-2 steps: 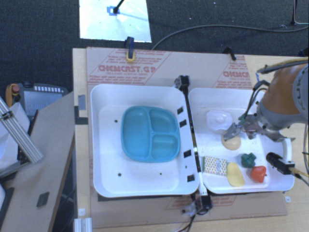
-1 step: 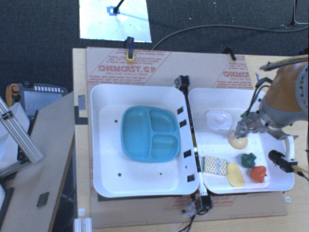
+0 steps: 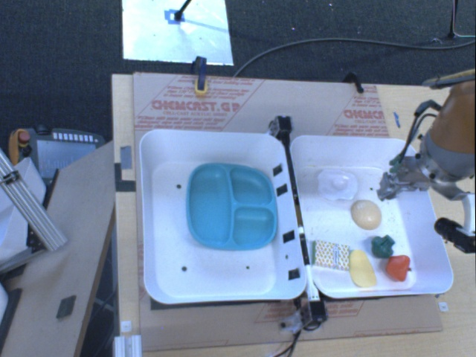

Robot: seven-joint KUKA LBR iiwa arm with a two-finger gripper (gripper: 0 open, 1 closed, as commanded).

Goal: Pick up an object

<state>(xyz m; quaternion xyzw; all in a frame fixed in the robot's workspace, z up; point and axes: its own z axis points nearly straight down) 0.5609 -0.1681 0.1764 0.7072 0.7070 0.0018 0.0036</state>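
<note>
The right bin [image 3: 424, 229] holds a cream egg-shaped object [image 3: 365, 214], a dark green piece [image 3: 383, 245], a red-orange piece [image 3: 398, 267], a yellow piece [image 3: 362, 268], a small patterned packet [image 3: 331, 254] and a clear plastic item [image 3: 336, 184]. My gripper [image 3: 392, 184] hangs over the bin's upper right part, just right of and above the cream object. I see nothing between its fingers.
A blue divided plate [image 3: 230, 205] lies in the left bin [image 3: 160, 169]. A black clipped divider [image 3: 286, 192] runs between the bins. The arm [image 3: 455, 136] enters from the right. A cable crosses the cardboard behind the bins.
</note>
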